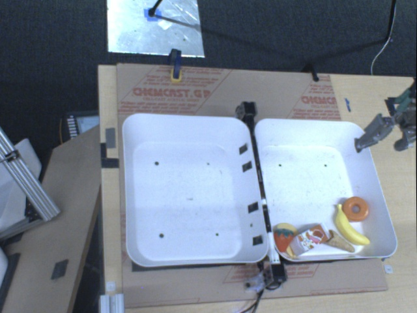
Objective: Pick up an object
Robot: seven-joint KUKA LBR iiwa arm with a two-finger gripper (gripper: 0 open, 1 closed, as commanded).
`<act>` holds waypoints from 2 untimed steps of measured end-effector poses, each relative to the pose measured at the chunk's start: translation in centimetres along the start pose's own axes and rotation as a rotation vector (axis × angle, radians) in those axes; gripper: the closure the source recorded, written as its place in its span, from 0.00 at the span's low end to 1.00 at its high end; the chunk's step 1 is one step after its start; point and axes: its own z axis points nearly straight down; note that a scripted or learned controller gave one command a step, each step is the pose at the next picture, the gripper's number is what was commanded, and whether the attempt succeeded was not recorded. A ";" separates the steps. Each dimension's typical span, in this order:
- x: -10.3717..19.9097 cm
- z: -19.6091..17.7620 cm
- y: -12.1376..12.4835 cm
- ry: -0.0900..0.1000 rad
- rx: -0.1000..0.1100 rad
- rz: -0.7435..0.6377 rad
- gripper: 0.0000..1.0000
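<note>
Yellow banana [350, 227] lies at the right bin's [306, 155] five o'clock corner. The tool [373, 134] hangs at two o'clock, its state impossible to tell, and should descend squarely across the fruit.

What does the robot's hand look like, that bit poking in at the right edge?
Little of it is in frame. The gripper is a small grey metal piece that narrows to a blunt, darker tip over the rim of the right bin. Behind it sit darker, blocky parts with a hint of teal-green. I see no markings or cables on it.
</note>
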 end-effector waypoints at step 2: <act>11.7 -1.5 0.0 0.000 0.001 -0.004 0.00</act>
